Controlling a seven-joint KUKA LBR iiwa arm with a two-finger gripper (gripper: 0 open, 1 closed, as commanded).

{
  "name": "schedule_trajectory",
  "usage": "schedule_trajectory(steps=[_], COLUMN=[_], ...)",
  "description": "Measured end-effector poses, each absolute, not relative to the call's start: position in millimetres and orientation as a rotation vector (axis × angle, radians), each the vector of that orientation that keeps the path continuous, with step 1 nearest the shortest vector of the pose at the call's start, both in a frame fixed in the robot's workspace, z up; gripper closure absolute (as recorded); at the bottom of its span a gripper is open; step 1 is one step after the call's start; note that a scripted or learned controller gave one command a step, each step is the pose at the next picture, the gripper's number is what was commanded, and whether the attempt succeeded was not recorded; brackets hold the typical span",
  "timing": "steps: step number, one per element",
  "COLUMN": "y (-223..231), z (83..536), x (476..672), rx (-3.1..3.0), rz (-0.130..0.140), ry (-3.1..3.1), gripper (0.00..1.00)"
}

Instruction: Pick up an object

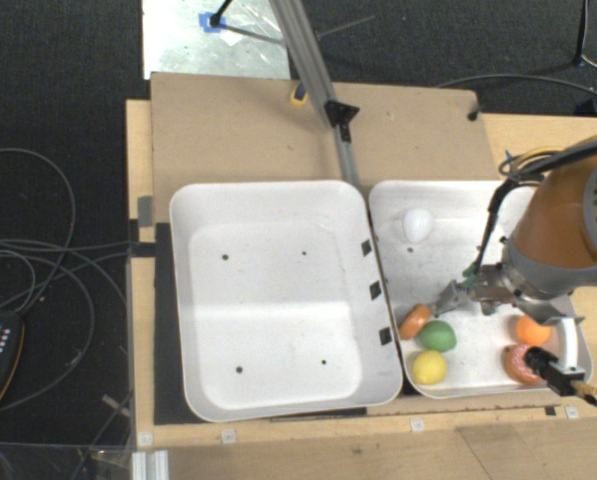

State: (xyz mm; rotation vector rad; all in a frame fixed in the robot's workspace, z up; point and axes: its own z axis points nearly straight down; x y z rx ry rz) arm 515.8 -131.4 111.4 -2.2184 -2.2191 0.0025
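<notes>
Left to right across the bench (238, 138): the left bin (268, 298) is sitting flush against its neighbour along the shared inner edge, and nothing is showing on its white floor apart from a few small dark dots. The right bin (448, 213) is holding every loose item. A white ball (417, 225) is resting near the bin's far wall, well apart from the rest. At the near left corner, an orange piece (415, 321) is lying against the inner wall, a green ball (437, 336) is touching it on its right, and a yellow ball (430, 368) is sitting just below the green one. Further right, an orange ball (532, 330) is lying beside the arm's wrist, and a pink ring-shaped item (521, 364) is lying near the bin's near right corner, partly covered by the arm's hardware. The gripper (456, 297) is reaching in from the right, low over the bin floor, its tip pointing left toward the orange piece and green ball and standing just above them. How far its jaws are parted cannot be told, and nothing is seen held there.
</notes>
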Motion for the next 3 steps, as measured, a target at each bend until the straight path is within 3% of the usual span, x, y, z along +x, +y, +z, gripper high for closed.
schedule_trajectory(steps=[1, 3], y=[-132.2, -116.6], z=[125.4, 235.4], x=[517.4, 509.1], rx=[-2.223, -2.219], rz=[-0.003, -0.007], ry=[-2.223, -2.234], gripper=[1.00, 1.00])
